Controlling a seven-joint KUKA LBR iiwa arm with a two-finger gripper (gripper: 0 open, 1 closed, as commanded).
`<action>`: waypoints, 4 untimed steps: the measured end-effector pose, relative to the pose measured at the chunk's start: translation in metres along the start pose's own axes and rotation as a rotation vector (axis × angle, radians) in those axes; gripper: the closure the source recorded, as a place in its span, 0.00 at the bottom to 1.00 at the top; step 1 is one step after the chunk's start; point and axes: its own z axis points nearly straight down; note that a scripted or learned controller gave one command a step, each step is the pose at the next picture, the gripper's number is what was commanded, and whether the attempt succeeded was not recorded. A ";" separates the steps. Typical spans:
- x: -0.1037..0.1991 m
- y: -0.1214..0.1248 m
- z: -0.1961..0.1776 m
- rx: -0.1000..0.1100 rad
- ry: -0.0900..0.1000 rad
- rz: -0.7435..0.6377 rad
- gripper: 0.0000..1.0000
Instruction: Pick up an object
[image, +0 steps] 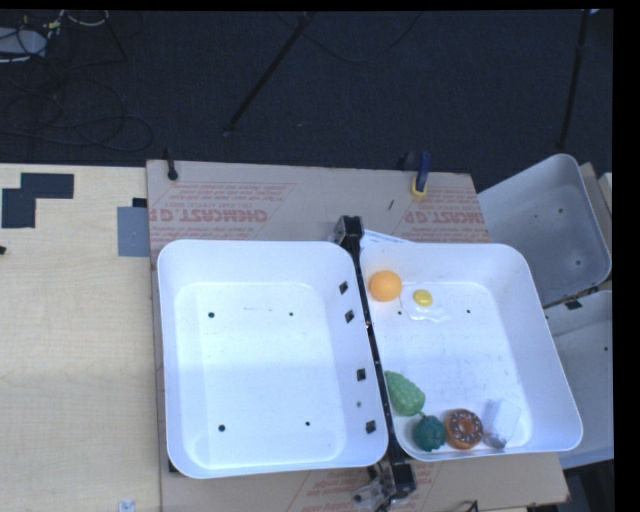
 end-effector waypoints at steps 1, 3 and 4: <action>0.041 0.044 0.000 -0.002 -0.001 -0.007 1.00; 0.016 0.041 0.000 -0.002 -0.001 -0.005 1.00; 0.001 0.000 0.000 0.000 0.000 0.000 1.00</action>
